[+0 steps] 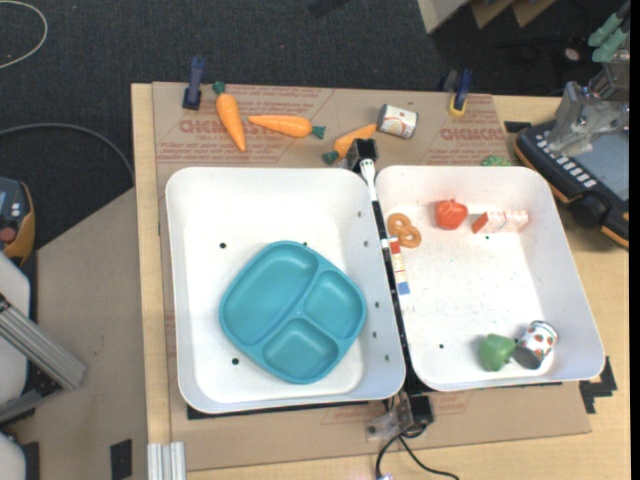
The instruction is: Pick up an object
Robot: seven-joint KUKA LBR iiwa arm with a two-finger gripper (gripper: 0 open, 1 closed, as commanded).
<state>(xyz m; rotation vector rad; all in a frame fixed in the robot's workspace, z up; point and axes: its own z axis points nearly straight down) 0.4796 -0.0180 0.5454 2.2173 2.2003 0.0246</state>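
**Two bins, with the loose pieces all in the right one**

Five small things lie in the right bin (560, 268), any of them open to a pick. Along its far side sit an orange pretzel shape (404, 230), a red tomato-like piece (450, 214) and a red-and-white item (500, 221), the last two nearly touching. In the near right corner a green piece (495, 352) rests against a white ball with dark and orange spots (540, 341). Nothing lies over any of them.

The left bin (190, 268) holds a teal divided plate (292, 311), lying flat and turned at an angle.

Behind the bins, on the cardboard-covered bench (150, 388), lie three toy carrots (230, 120), a small white can on its side (397, 121) and two blue clamps (193, 83) at the far edge. A black keypad-like device (565, 163) sits off the right bin's far corner.

Above that device, a grey metal mechanism at the picture's right edge looks like the gripper (597, 108). It is cut off by the frame and blurred, well apart from everything in the bins, and I cannot tell whether it is apart or together. What the red-and-white item is, I cannot make out either.
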